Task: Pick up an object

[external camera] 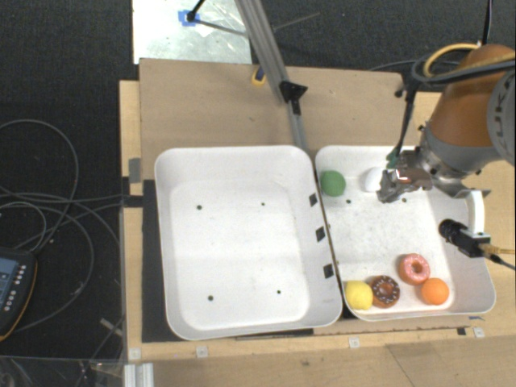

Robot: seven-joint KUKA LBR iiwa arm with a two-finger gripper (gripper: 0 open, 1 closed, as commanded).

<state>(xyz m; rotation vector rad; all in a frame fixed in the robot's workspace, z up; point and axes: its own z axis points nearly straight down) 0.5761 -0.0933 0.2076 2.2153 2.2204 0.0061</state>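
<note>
The right bin (377, 234) holds a green ball (332, 183) near its far left corner. A small white object (370, 180), hard to make out against the bin, lies just right of the ball. My gripper (393, 187) hangs low over the far part of this bin, right beside the white object. Along the near edge lie a yellow lemon-like fruit (359, 295), a chocolate donut (384, 291), a pink-iced donut (414, 268) and an orange (435, 291).
The left bin (234, 240) stands next to the right one, their walls touching. A grey pole (270, 47) slants over the bench behind the bins. A black fitting (456, 235) on the arm overhangs the right bin's right side.
</note>
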